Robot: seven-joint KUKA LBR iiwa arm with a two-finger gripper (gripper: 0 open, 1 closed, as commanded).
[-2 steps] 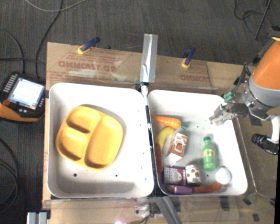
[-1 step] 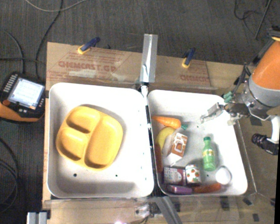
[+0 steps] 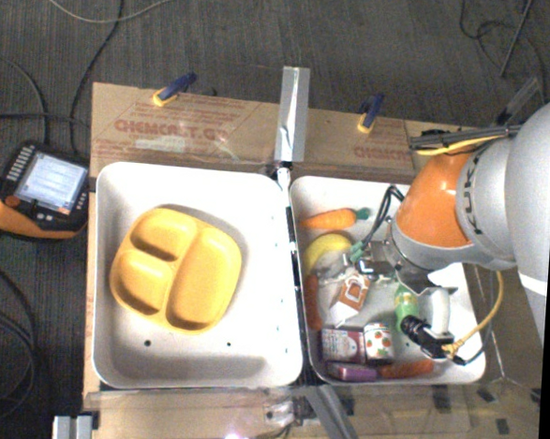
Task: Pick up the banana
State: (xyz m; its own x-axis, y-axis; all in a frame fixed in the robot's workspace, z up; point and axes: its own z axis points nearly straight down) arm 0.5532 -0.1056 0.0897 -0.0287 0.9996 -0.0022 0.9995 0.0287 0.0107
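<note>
The desk (image 3: 114, 99) carries two shallow white bins side by side, with brown cardboard clipped along its far edge. The grey arm (image 3: 526, 185), its orange band (image 3: 436, 202) above the wrist, reaches in from the right over the right bin (image 3: 476, 369). The left bin (image 3: 105, 362) holds a yellow divided tray (image 3: 178, 268), lying tilted near its middle. The end effector (image 3: 371, 256) sits low in the right bin, just beside the banana; whether it is spread or pressed together I cannot tell, since the wrist hides it. The banana (image 3: 324, 250) lies near the far left corner of the right bin, a carrot (image 3: 330, 218) just behind it. Toward the near edge lie a white carton with orange print (image 3: 350, 294), a dark red box (image 3: 341, 343), a green bottle (image 3: 405, 307) and a small purple item (image 3: 351, 371).
</note>
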